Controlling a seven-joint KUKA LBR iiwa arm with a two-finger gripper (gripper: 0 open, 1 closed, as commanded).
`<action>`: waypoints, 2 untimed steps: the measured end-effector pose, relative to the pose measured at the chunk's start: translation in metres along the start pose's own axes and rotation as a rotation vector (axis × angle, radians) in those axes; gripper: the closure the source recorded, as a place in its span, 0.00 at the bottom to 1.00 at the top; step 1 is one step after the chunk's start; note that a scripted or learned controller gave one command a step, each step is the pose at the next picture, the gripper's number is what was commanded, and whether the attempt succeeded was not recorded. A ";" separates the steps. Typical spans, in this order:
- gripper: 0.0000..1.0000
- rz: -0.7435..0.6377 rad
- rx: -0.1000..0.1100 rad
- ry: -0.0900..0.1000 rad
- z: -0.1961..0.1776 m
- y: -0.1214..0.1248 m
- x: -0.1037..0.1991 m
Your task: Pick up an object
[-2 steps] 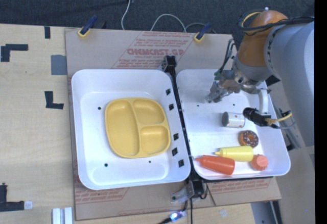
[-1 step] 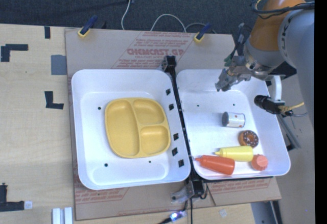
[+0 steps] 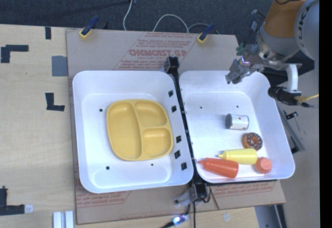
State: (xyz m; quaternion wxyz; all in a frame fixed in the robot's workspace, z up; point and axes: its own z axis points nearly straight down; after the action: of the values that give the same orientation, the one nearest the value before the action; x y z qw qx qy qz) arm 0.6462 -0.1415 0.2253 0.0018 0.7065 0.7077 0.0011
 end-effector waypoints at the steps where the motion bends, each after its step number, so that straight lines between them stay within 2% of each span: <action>1: 1.00 -0.005 0.006 0.003 -0.006 -0.019 0.056; 2: 1.00 -0.004 0.007 0.003 0.006 -0.027 0.108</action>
State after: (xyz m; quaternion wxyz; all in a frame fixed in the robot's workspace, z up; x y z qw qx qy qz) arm 0.6188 -0.0340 0.2196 -0.0017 0.7050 0.7092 -0.0006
